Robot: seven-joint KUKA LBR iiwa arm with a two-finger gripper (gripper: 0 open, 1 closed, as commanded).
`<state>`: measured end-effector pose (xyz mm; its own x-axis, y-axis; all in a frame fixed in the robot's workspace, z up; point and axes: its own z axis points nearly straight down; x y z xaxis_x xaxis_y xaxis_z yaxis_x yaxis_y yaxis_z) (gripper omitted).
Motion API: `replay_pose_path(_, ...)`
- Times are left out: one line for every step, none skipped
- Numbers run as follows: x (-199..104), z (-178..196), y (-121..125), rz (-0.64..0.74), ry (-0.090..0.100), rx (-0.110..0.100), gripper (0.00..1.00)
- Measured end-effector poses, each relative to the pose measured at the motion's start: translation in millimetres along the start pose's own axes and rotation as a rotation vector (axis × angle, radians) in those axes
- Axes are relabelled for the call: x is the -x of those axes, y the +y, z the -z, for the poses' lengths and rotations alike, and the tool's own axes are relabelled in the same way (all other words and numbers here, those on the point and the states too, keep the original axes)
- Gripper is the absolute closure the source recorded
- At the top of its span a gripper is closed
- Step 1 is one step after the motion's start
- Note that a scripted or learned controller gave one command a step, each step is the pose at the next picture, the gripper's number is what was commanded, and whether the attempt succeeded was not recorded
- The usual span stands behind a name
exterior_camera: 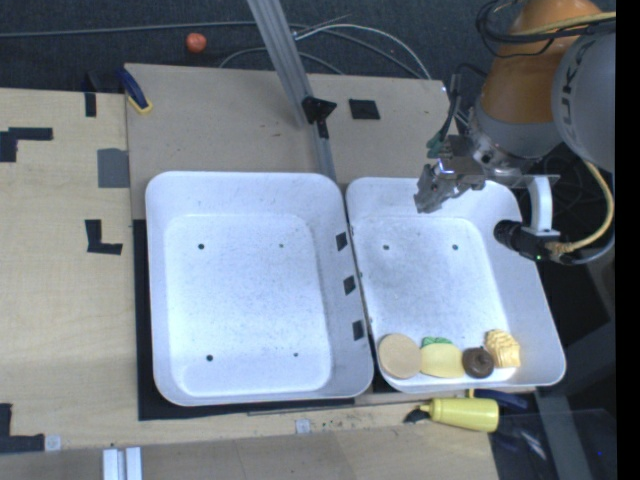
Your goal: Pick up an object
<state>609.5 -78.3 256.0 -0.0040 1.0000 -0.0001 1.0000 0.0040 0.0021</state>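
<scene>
The pincer [432,196] was seen above the right bin's [520,218] 12 o'clock edge; how its tips stood could not be told, and nothing was seen in it. Along that bin's 6 o'clock wall a tan disc [398,355], a green piece [435,342], a pale yellow disc [441,361], a dark brown ring [479,363] and a yellow ridged toy [502,347] were lined up. A yellow bottle [464,412] was laid on the desk [60,298] just beyond.

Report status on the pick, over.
Hand over right bin's far edge, holding nothing visible. Small objects clustered at its near edge, untouched. Path between looks clear.
</scene>
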Motion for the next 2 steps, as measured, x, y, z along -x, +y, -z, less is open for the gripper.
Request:
replay_pose_path(87, -124, -61, -0.011, 0.0, -0.012, 1.0)
replay_pose_path(121, -131, -33, 0.001, 0.0, -0.003, 1.0)
